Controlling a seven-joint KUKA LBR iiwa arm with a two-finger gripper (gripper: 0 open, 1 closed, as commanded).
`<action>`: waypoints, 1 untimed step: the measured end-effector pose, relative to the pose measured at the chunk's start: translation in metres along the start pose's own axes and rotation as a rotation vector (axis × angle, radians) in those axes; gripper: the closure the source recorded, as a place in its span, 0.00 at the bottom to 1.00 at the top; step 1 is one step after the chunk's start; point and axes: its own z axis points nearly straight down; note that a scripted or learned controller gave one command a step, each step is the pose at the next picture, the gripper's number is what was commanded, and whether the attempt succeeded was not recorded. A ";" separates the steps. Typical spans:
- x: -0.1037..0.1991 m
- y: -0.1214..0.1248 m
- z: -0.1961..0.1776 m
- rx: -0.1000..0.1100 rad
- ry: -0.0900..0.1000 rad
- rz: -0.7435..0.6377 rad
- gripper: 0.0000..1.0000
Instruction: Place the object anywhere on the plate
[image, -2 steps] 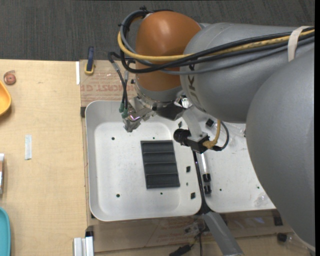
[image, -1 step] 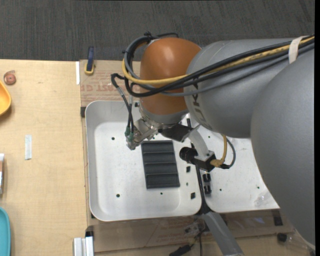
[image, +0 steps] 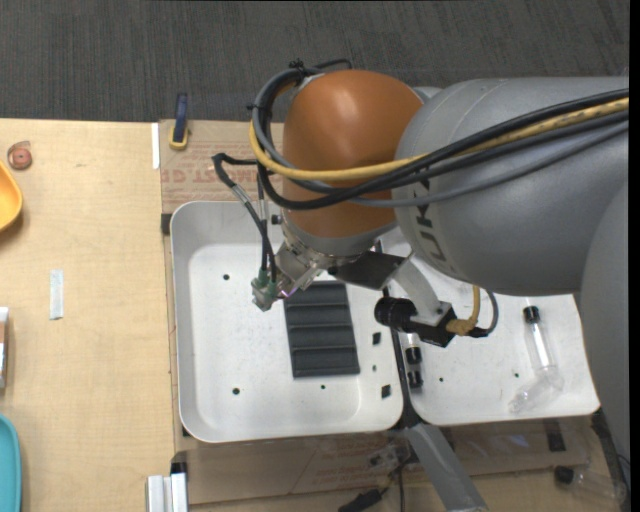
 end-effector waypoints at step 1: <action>0.000 0.000 0.000 0.000 0.000 0.000 0.00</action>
